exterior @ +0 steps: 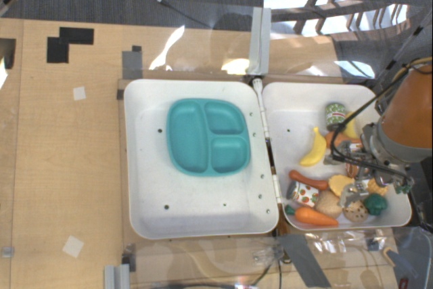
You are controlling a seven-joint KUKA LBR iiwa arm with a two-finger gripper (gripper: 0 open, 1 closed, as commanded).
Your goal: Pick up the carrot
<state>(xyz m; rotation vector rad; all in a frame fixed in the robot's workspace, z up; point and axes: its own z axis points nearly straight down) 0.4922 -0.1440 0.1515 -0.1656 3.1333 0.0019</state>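
Here the carrot (315, 216) lies on its side along the near wall of the right bin (291, 108), at that bin's front left, its thick orange end pointing right. Just above it, touching or nearly so, stands a small white carton with a printed pattern (306, 195), and a red sausage-shaped piece (308, 180) lies slanted across the top of that carton. To the carrot's right sits a beige potato-like lump (329, 203), then a speckled cookie-like disc (354, 212) and a dark green broccoli-like piece (375, 204). A yellow banana (314, 149) curves upright near the middle of the bin, well apart from the carrot, and a green-labelled can (335, 114) stands behind it toward the far wall. An orange-yellow wedge (339, 184) lies between the banana and the potato-like lump. The arm (406, 115) reaches in from the right, and the jaws (355, 187) hang over the cluster to the right of the carrot, above the cookie and the wedge; whether they are spread or pressed together cannot be told amid cables and clutter. The left bin (145, 213) holds a teal divided plate (208, 136). Both bins rest on the wooden worktop (61, 166).
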